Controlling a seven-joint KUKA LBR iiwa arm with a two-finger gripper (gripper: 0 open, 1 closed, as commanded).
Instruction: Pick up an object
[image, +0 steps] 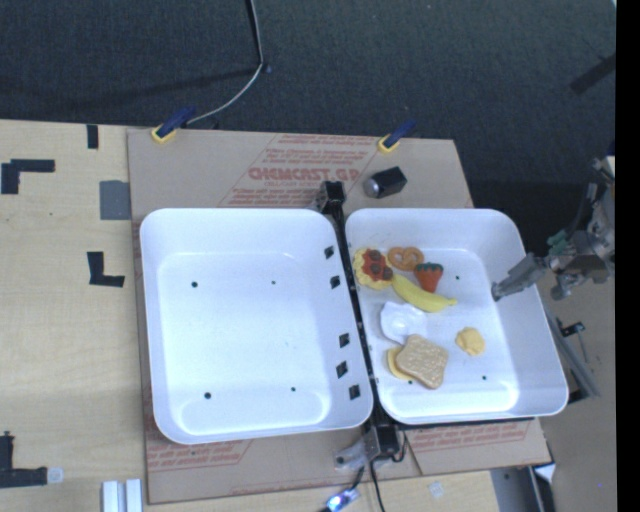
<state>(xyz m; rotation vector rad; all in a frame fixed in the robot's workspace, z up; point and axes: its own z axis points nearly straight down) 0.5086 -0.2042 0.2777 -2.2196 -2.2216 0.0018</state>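
The right bin (505, 235) holds several toy foods. A red-and-yellow piece (372, 268), a pretzel (405, 257) and a strawberry (430, 275) lie at its far left. Just below them is a banana (422, 296), then a white piece (400, 322), a slice of toast (420, 361) and a small yellow lump (470, 342). My gripper (512, 280) reaches in over the bin's right rim, above and to the right of the yellow lump, with nothing seen in it.
The left bin (160, 330) sits beside the right one, joined by a black hinge strip (345, 300). Both rest on a cardboard sheet (290, 170). A small black object (386, 182) lies behind the right bin.
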